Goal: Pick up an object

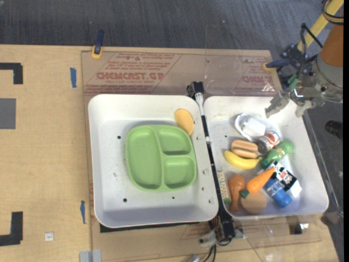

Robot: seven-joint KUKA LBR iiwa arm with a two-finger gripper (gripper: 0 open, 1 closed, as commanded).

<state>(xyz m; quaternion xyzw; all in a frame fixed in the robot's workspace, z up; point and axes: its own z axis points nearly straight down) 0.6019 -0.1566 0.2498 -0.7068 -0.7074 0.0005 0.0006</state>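
Fingers spread open, holding nothing, above the right bin.

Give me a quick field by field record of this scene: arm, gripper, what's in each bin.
arm: grey arm with orange band, at upper right
gripper: two-finger gripper, fingers spread, nothing between them, above the right bin's far edge
left bin: shallow white bin with green divided plastic plate and yellow oval toy
right bin: shallow white bin with yellow toy banana, toy hot dog, orange toy carrot, other jumbled toys
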